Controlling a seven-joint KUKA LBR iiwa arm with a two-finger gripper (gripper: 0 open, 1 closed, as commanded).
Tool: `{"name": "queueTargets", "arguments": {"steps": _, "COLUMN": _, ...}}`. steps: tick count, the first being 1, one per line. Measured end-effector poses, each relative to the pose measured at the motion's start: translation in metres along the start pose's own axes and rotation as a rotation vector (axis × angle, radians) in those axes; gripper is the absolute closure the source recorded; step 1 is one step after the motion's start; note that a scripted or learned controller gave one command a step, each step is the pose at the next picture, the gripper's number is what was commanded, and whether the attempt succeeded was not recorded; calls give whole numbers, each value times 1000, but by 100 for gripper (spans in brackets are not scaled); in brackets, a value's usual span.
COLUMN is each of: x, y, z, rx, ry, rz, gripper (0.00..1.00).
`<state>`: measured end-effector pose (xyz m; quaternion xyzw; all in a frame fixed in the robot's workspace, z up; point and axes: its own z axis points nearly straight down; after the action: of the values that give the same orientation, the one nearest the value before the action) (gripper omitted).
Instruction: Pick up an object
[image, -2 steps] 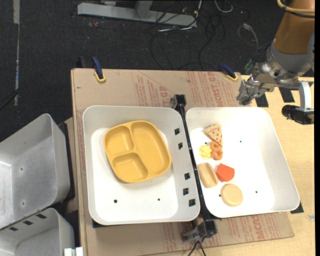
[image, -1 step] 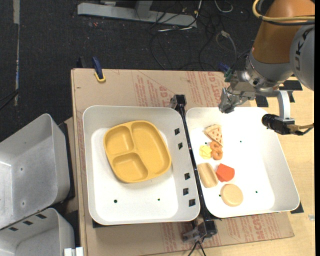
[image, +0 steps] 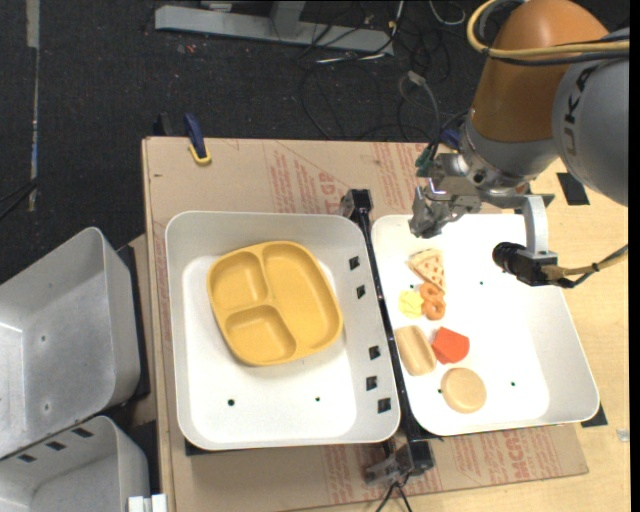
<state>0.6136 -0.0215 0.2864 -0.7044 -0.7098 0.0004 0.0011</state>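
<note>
My gripper (image: 432, 222) hangs over the back left corner of the right bin (image: 530, 330), just above a waffle-patterned wedge (image: 428, 266). Below the wedge lie a yellow piece (image: 411, 301) and an orange ring-shaped piece (image: 433, 300). Further toward the front sit a tan bread-like roll (image: 415, 349), a red-orange block (image: 450, 345) and a round tan cookie (image: 464, 389). Nothing is seen between the fingers.
The left bin (image: 200, 400) holds a yellow divided plate (image: 273, 300). A black divider with clips (image: 372, 310) runs between the bins. A black camera-like unit (image: 522, 262) on the arm hangs over the right bin. Grey containers (image: 60, 330) stand at the far left.
</note>
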Motion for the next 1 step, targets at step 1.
{"name": "queueTargets", "arguments": {"steps": 1, "x": 46, "y": -31, "z": 12, "rx": 1, "ry": -1, "rz": 1, "gripper": 100}}
